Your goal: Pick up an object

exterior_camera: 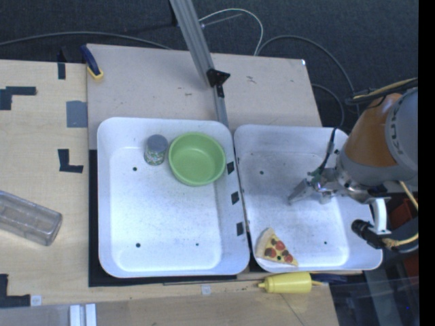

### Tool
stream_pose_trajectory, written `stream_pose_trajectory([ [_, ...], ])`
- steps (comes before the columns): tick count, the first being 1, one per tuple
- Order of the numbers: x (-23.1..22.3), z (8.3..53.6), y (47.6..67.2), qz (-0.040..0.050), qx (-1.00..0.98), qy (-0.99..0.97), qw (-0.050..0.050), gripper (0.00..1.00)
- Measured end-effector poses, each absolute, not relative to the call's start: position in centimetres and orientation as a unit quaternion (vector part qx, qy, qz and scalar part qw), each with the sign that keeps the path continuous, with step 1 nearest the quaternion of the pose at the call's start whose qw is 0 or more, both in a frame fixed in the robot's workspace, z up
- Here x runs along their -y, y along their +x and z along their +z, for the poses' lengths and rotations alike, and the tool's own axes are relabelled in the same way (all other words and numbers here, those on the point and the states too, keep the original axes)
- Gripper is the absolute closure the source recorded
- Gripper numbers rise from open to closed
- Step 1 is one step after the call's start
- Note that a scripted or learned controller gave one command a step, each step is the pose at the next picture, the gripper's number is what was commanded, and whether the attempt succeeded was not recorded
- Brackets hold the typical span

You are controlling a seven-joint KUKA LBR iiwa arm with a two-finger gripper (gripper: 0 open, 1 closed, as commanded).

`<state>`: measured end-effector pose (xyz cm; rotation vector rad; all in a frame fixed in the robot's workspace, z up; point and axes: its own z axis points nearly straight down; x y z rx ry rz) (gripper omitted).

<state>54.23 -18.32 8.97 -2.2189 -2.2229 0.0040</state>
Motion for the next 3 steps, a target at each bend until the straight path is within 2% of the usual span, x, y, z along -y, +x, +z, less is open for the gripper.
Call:
stream_pose_trajectory([
  [1,18.2,10.1,54.2,0.0007,0.708,-0.706,0.001,1.0],
  [2,18.7,14.4,54.2,-0.0005,0.707,-0.707,-0.001,1.0],
  [3,19.1,19.0,55.0,-0.0008,0.708,-0.707,-0.002,1.0],
])
